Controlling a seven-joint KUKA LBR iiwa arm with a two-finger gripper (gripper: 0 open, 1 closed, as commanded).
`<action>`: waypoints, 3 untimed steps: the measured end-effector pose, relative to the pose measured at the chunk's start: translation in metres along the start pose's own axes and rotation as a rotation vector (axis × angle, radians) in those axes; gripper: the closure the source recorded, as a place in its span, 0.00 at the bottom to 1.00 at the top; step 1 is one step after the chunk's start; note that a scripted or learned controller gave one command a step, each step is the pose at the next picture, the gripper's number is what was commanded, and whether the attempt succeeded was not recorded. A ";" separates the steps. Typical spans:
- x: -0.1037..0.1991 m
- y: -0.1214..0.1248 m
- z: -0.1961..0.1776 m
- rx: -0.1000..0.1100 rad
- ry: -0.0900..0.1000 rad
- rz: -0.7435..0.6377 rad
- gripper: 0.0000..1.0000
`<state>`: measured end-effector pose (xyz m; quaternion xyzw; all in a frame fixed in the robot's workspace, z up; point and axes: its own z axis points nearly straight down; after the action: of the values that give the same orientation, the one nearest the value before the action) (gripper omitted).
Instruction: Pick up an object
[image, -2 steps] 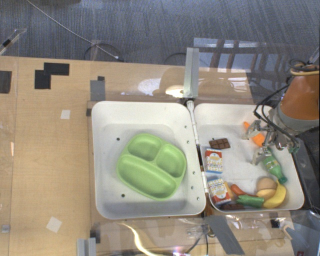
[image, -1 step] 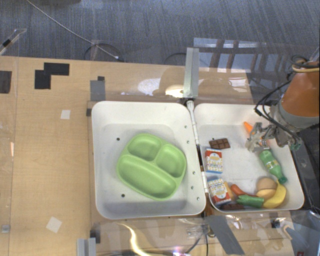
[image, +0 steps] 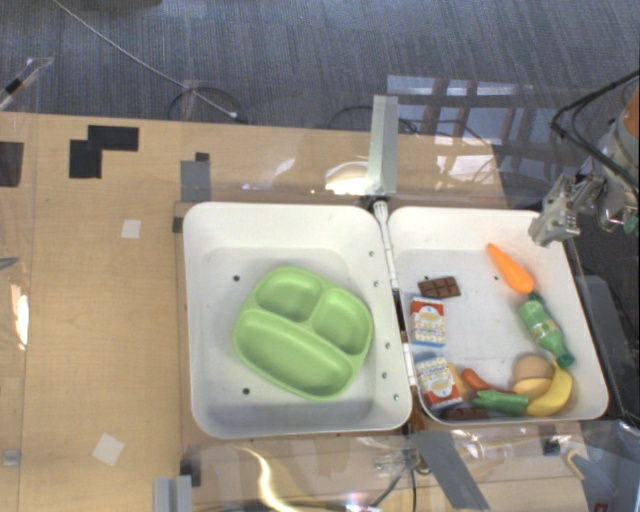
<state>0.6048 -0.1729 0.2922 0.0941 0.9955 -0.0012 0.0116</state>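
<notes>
A green divided plate (image: 303, 331) sits alone in the left bin (image: 215, 235), well to the left of and below the gripper (image: 556, 215), which hangs at the upper right corner of the right bin (image: 455, 225). Whether the gripper is wide, narrow or carrying anything cannot be told at this angle. Across the divider, a chocolate bar (image: 438, 288) and two small cartons (image: 430, 345) lie left of and below the tool. The carrot (image: 510, 268) is the nearest candidate, just below and slightly left of the gripper. A green bottle (image: 543, 327) lies further below it. A banana (image: 555, 392), a pale egg-shaped piece (image: 533, 369) and other toy food crowd the bin's near right corner, farthest below the tool. By the look of it, the pick is at the approach stage, with nothing lifted. The next move likely calls for settling on one item, perhaps the carrot, centring over it and descending.
</notes>
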 end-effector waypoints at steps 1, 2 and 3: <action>-0.029 0.041 0.016 -0.002 0.013 0.092 1.00; -0.033 0.104 -0.081 -0.002 0.007 0.303 1.00; 0.005 0.128 -0.020 0.003 0.017 0.495 1.00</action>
<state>0.6228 -0.0464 0.3125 0.3354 0.9421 0.0011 0.0028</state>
